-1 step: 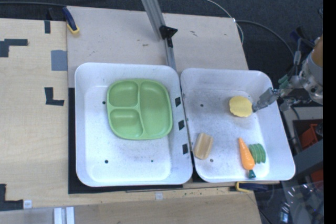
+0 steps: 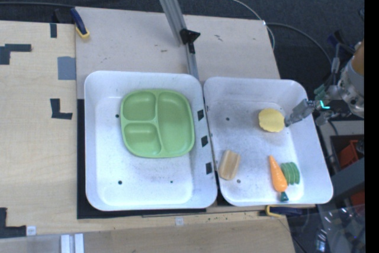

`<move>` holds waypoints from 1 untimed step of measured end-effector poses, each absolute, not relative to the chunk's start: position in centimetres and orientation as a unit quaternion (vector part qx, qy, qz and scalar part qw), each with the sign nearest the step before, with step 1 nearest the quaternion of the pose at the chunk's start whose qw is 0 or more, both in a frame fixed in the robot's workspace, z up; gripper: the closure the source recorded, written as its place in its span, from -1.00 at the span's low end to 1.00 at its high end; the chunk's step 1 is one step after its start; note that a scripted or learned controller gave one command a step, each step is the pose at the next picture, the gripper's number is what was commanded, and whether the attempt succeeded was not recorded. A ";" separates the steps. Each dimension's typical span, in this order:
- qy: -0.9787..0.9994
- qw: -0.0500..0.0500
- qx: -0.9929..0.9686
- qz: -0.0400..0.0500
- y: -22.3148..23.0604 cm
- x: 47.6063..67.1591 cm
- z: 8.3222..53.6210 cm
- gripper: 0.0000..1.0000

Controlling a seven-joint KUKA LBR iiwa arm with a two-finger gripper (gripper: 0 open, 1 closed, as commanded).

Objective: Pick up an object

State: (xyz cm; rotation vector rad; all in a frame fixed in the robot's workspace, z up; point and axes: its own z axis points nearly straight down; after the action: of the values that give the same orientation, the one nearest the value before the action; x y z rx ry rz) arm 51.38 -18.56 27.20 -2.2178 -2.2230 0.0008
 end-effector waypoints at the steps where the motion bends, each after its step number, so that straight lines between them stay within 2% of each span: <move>1: -0.708 0.003 -0.707 0.002 -17.6 51.8 21.4 -1.00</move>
State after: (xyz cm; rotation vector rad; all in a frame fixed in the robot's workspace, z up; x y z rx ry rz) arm 51.77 -17.65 21.37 -2.2152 -2.2190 0.0061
